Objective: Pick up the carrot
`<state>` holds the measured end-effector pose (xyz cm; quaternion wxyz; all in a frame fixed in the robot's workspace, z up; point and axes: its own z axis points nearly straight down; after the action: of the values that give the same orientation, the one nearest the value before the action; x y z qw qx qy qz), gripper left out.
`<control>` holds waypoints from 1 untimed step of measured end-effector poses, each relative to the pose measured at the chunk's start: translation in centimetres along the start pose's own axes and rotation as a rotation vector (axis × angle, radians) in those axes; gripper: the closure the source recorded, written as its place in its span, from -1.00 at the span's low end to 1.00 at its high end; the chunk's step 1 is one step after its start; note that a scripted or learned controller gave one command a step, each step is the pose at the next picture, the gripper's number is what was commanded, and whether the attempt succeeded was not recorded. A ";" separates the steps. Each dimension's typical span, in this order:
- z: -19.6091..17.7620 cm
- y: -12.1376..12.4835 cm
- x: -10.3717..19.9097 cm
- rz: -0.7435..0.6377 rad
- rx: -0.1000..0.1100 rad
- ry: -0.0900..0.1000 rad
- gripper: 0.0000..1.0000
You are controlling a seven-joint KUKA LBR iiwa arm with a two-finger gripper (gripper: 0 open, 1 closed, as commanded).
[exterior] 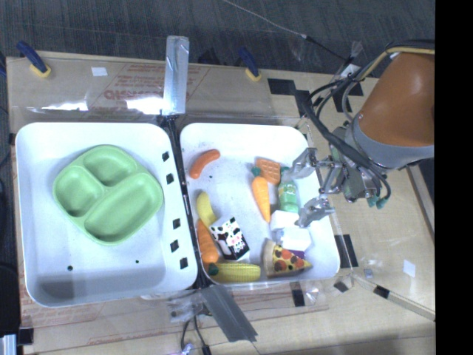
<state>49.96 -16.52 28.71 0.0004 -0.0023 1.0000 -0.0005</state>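
Observation:
The carrot [261, 197] is orange with a small green top and lies in the middle of the right bin [236, 135], pointing toward the front. My gripper [308, 187] hovers over the bin's right side, just right of the carrot. Its two fingers [302, 162] are spread open, with nothing held between them. A small green bottle [288, 195] sits between the carrot and the gripper.
Also in the right bin: a sausage [204, 163], an orange ridged piece [269, 168], a banana [205, 207], a cow-patterned carton [230, 237], a second long orange item [207, 242], corn [236, 272], a pizza slice [286, 259] and white blocks [294, 237]. The left bin holds a green divided plate [109, 192].

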 end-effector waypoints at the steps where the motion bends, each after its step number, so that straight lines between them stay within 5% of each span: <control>1: 14.4 -1.4 -4.5 -0.146 -0.006 0.011 -1.00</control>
<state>54.48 -17.90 14.30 -0.0053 -0.0752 0.9971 0.0025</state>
